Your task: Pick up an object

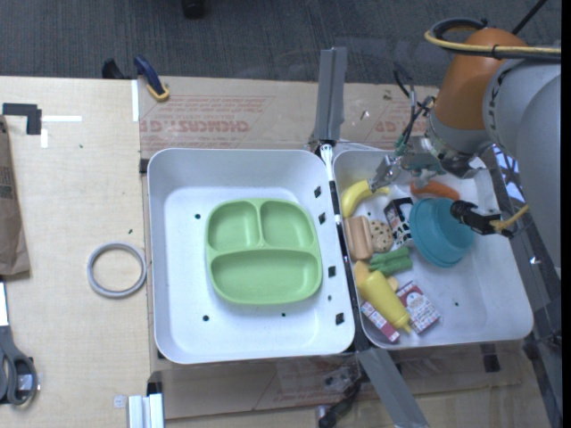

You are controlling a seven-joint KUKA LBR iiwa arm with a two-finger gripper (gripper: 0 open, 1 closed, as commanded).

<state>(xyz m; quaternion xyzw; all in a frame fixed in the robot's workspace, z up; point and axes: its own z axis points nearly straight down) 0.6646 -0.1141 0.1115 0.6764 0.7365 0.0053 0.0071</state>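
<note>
We see the gripper (390,172) low over the far end of the right-hand shallow white bin (500,315), on the grey arm with its orange band (468,87); whether it is open or closed we cannot tell, and nothing is visibly held in it. Things crowd close beneath and before it: a curved yellow plastic banana (354,194) lies just below and to its left, against the bin's inner wall; a slim orange carrot-like piece (434,188) lies just to its right; a round teal plastic bowl (440,231) sits below and right, tipped on its side, with a black-and-white printed piece (399,221) between bowl and banana. Further from the gripper, toward the near end, come a tan bread-shaped toy (359,237), a speckled cookie (380,235), a green pod-shaped piece (390,260), a smooth yellow squeeze bottle (384,296) and a small red-and-white printed box (417,306). Well to the gripper's left, the other white bin (169,266) holds a matte light-green divided plate (263,251); beyond it a pale ring (117,268) lies on the tan surface (71,203).
</note>
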